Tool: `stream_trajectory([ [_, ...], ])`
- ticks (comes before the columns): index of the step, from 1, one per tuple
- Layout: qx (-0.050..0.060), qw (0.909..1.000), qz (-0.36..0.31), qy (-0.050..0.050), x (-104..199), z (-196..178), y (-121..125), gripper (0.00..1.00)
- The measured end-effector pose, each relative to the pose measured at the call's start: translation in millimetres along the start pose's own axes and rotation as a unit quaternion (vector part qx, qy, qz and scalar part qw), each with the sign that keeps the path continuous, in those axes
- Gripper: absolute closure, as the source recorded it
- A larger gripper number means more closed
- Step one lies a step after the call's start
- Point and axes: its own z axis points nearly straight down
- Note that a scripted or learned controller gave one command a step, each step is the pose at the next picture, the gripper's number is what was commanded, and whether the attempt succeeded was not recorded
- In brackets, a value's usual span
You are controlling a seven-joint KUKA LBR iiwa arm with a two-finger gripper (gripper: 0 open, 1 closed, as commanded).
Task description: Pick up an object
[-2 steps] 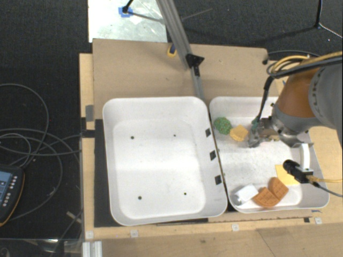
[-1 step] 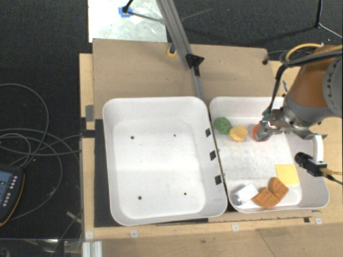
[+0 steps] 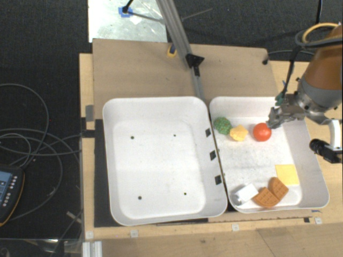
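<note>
Setting: a tan bench (image 3: 139, 68) stood on dark carpet, with black cables trailing on the floor off its left side.
Left bin (image 3: 161, 159): a shallow white tray that lay touching the right bin along their shared edge.
Right bin (image 3: 311, 183): the landmark; a shallow white tray that held all the objects.
Arm (image 3: 324, 74): grey with an orange band, it reached over the right bin's upper right corner.
Gripper (image 3: 274, 116): it hung just above and right of the tomato; whether it was released or clenched could not be told.
Yellow block (image 3: 287, 174): by the right bin's right wall, low down.
Waffle pieces (image 3: 271, 193): two, touching, near the right bin's bottom edge.
White piece (image 3: 246, 193): just left of the waffles.
Tomato (image 3: 261, 132): red, in the right bin's upper half, right of centre.
Broccoli (image 3: 222, 125): green, near the right bin's left wall.
Yellow toy (image 3: 239, 133): between broccoli and tomato.
</note>
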Motion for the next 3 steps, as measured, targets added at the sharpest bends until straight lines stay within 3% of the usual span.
stream_trajectory([
  [1,0.0,1.0,-0.001,0.0,-0.6,-54.3,2.3,1.0],
  [3,0.002,1.0,-0.004,0.002,99.5,-58.2,40.5,1.0],
])
